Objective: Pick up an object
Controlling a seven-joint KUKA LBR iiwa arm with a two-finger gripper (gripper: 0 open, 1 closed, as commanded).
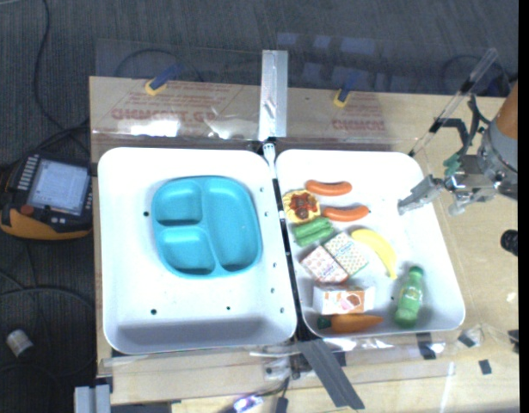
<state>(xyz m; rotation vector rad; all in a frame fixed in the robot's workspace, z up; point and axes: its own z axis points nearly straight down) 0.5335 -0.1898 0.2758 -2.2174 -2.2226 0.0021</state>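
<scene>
Camera view showed my gripper [416, 200] poised over the upper right corner of the right bin [445, 265], fingers too unclear to judge, holding nothing I could see, while the banana [376, 249] lay well below it among other toy food.

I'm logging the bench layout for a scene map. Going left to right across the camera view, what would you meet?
Handheld screen device → blue divided tray → green bottle → gripper
</scene>
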